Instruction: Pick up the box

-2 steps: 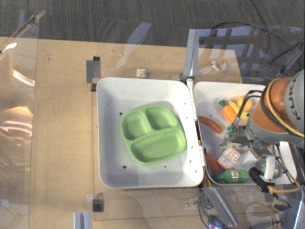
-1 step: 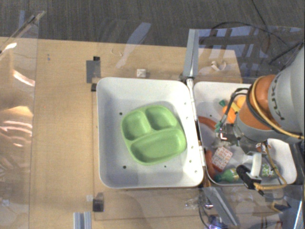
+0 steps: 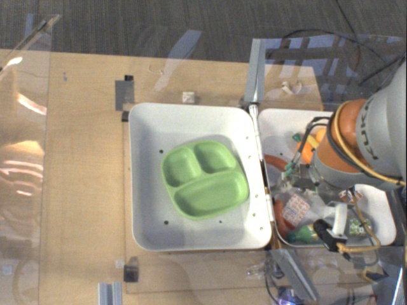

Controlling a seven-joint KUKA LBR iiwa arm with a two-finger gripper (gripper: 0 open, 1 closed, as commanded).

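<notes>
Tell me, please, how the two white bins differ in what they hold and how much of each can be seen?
The left bin holds one green divided tray and is in full view. The right bin holds a jumble of small colourful items and is partly covered by the arm. Both are shallow, white and sit side by side.

arm (image 3: 375,138): enters from right, bent down (orange band up) | pincer (image 3: 299,186): low

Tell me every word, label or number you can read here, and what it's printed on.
"KU": dark letters on the orange band of the arm, cut off by the grey casing; likely part of a longer name.
Box in the right bin: red and white print, too blurred to read.
Green tray in the left bin: no text visible.
</notes>
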